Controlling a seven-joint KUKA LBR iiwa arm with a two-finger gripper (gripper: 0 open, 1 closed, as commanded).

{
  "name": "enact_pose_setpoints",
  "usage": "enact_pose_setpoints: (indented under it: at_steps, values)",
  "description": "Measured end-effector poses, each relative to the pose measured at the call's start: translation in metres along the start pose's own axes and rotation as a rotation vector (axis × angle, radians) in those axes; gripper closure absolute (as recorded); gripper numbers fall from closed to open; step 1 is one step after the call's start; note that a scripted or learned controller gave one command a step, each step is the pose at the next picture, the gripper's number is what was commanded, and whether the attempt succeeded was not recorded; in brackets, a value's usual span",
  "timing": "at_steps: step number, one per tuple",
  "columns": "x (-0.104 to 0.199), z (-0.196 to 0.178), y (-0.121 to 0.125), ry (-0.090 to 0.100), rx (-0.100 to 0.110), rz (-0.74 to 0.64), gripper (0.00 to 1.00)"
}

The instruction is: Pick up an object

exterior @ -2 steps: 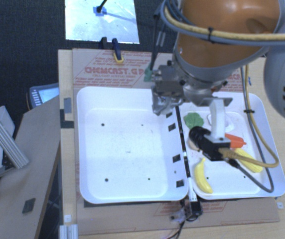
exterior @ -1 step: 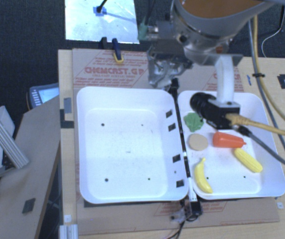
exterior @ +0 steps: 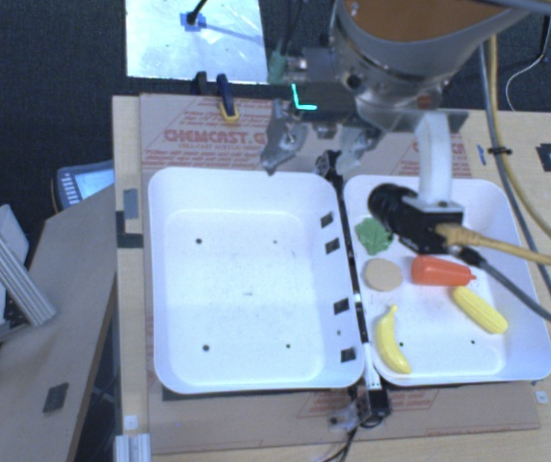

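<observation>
The jaws stand open, the two grey fingers point(exterior: 279, 150) splayed apart with nothing between them. The gripper point(exterior: 317, 157) hangs above the far rims of the bins, over the seam where they meet, and touches none of the objects. A small cyan light glows on its body just above the fingers. The arm point(exterior: 420, 12) comes in from the upper right, its orange band broad and close to the camera.

All the objects lie in the right bin point(exterior: 507, 359), nearer the camera than the gripper. Closest to it is a green piece point(exterior: 374, 234), near the bin's left wall. Just below that sits a flat tan disc point(exterior: 383, 275). To the right of the disc lies a carrot point(exterior: 441, 271), lengthwise across the bin. Below the carrot and a little to the right is a corn cob point(exterior: 480, 310), tilted, apart from the carrot. A banana point(exterior: 391, 340) lies near the front left corner, below the disc and close to the wall.

The left bin point(exterior: 247, 287) sits beside the right one, the rims touching, with dark clips point(exterior: 333, 246) along the seam. Both bins rest on a cardboard sheet point(exterior: 208, 135) printed with red letters. A blue and yellow clamp point(exterior: 227, 99) grips the sheet's far edge. Beyond it lies a shiny panel point(exterior: 194, 22). A metal rail point(exterior: 6, 268) slants at the far left.
</observation>
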State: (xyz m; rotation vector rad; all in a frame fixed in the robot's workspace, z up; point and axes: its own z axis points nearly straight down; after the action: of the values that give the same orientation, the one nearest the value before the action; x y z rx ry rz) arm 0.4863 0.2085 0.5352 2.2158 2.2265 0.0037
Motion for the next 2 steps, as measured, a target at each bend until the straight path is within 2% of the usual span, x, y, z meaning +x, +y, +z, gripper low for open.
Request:
enact_pose_setpoints:
  at_steps: [1, 2]
  values:
    - [0.0003, -0.0113, 0.0004, 0.001, -0.002, -0.005, 1.0]
    - [0.0003, -0.0109, 0.0003, 0.001, -0.002, -0.006, 0.0]
